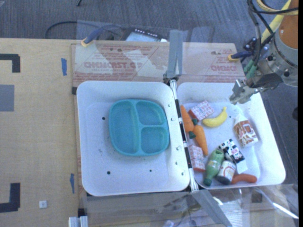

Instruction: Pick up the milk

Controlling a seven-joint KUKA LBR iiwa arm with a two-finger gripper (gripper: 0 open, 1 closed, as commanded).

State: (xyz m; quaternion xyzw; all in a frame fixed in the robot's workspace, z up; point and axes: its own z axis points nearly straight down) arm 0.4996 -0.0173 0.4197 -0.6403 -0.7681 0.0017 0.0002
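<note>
The hand is seen above the far edge of the right bin, with nothing between its fingers; how far they are spread cannot be told. The milk, a small carton with black and white patches, lies well below the hand, toward the near side of that bin. Just below the hand lies a banana. To its left, in the left bin, a blue divided plate is set.

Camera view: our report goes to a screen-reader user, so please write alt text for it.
A robot hand hovers over the far edge of the right bin, which holds a small cow-print milk carton among toy food. The left bin holds a blue divided plate.
</note>
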